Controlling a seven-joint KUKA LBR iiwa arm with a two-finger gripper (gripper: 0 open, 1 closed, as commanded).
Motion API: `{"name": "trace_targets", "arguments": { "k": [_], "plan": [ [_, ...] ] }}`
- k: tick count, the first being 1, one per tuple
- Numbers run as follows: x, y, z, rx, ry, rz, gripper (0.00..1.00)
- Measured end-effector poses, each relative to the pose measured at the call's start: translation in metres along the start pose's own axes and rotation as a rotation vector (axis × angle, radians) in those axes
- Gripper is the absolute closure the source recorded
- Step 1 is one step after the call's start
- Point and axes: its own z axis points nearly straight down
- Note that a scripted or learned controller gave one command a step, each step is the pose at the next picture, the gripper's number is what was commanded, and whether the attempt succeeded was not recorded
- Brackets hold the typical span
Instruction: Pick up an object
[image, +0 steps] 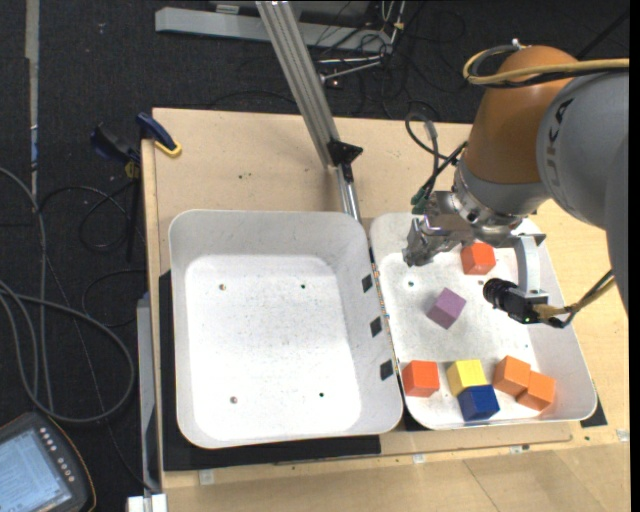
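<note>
My gripper (418, 248) hangs over the far left part of the right bin (570, 352), above bare bin floor. An orange block (478, 258) lies just to its right, and a purple block (446, 307) sits a little nearer the front, tilted. Along the bin's front lie an orange block (421, 377), a yellow block (465, 374), a blue block (479, 402) and two more orange blocks (525, 381) touching each other. I see nothing held under the gripper.
The left bin (190, 300) stands beside the right one, their rims touching. A slanted metal pole (305, 80) crosses the bench at the back. A blue and yellow clamp (155, 133) sits at the bench's far left corner.
</note>
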Motion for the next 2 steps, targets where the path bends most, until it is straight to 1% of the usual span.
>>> {"name": "trace_targets", "arguments": {
  "k": [2],
  "plan": [
    [0.103, 0.063, 0.003, -0.001, 0.001, 0.002, 1.00]
  ]
}}
